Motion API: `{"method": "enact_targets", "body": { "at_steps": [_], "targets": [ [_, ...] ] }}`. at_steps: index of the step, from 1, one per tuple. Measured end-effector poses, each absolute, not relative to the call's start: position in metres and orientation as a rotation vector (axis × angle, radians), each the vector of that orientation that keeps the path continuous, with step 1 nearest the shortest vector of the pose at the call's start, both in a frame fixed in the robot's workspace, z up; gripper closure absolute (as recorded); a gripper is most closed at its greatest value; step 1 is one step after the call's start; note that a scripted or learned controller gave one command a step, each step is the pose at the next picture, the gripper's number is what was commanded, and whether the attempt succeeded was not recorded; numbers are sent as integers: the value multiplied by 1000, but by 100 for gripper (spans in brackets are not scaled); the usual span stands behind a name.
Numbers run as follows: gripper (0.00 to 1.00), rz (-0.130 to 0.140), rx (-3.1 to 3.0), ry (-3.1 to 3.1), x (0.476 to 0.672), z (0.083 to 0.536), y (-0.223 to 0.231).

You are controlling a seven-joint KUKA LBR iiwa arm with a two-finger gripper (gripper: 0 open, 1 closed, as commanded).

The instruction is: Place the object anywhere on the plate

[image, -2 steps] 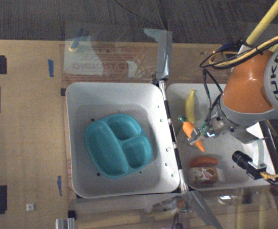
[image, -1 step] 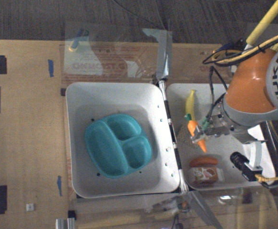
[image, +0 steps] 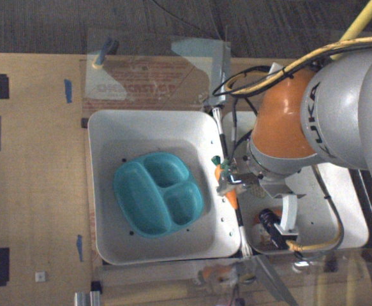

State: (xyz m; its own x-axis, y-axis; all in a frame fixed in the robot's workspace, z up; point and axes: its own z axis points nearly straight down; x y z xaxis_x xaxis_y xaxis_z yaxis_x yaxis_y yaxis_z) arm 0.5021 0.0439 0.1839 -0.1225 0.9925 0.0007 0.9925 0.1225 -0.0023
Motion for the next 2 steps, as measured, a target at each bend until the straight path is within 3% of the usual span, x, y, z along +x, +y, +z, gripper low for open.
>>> {"method": "enact_targets", "body": {
  "at_steps": [1, 2],
  "targets": [
    [100, 0, -2032, -2396, 515, 201, 121],
    [0, 1, -2032, -2397, 515, 201, 121]
  ]
}}
